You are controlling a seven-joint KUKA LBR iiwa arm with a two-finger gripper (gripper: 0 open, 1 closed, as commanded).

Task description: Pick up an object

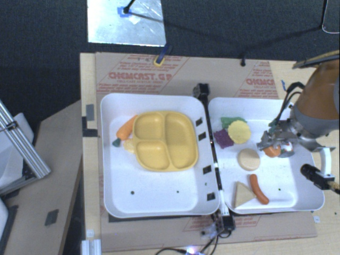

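Note:
My gripper (274,144) is down in the right bin (308,195), near its right side. A small orange object (271,152) lies directly under it and is partly hidden by it. Just left of that sits a round beige piece (248,159). Further left are a yellow piece (238,131) with green leaves (228,121) and a purple piece (223,138). An orange-red sausage (258,188) and a pale wedge (243,195) lie near the bin's front.
The left bin (114,195) holds a yellow divided plate (162,141) with a carrot (126,127) at its left edge. A black part of the arm (314,176) hangs over the right bin's right rim. A metal sheet (126,14) lies beyond the bench.

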